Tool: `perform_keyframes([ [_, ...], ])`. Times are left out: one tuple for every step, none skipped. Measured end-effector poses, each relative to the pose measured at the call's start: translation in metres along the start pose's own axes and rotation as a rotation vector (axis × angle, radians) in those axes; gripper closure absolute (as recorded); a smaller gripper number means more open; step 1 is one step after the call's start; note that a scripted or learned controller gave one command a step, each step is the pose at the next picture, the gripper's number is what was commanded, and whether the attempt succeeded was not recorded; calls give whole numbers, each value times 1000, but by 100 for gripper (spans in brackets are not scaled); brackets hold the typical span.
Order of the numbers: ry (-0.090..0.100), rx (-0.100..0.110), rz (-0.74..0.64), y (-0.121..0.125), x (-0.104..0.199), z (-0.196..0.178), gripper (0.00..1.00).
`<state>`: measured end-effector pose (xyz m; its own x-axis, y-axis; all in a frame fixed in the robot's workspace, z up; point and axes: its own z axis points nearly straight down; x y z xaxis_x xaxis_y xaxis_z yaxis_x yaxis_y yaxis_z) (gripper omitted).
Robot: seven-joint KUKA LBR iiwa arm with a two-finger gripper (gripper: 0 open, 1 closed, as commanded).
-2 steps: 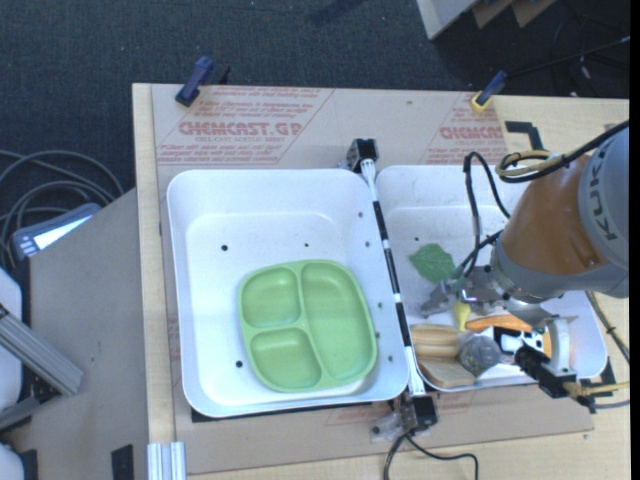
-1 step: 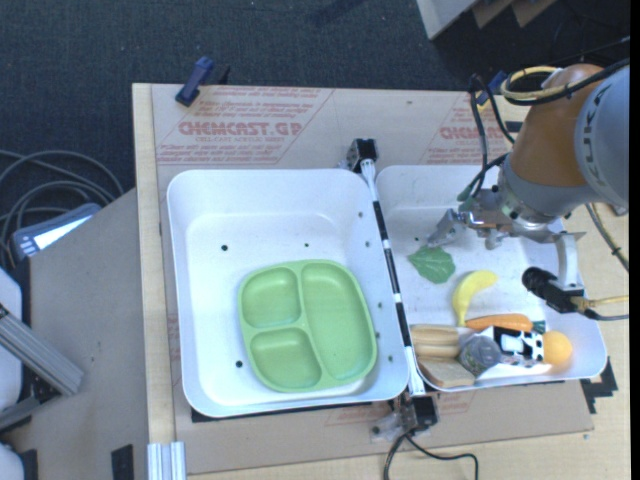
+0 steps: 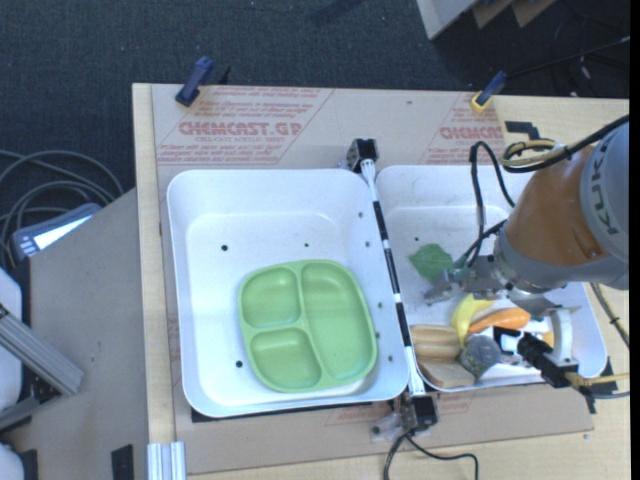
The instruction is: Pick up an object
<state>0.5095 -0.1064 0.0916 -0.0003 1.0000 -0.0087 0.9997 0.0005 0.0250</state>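
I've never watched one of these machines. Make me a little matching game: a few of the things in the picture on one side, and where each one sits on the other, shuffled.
Things:
1. green divided plate
2. small green leaf-shaped piece
3. yellow banana-like toy
4. blue clamp

Places:
A. right bin, near its middle, beside the hand
B. back left corner of the board
C. left bin
D. right bin, towards the front, under the arm

Pairs: 1-C, 2-A, 3-D, 4-B
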Motion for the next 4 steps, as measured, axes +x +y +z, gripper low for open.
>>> perform_keyframes([
  [7, 21, 1, -29, -3, 6, 0],
  [8, 22, 2, -30, -3, -4, 100],
  [9, 24, 0, -27, 14, -112, 100],
  [9, 25, 0, -28, 14, -112, 0],
])
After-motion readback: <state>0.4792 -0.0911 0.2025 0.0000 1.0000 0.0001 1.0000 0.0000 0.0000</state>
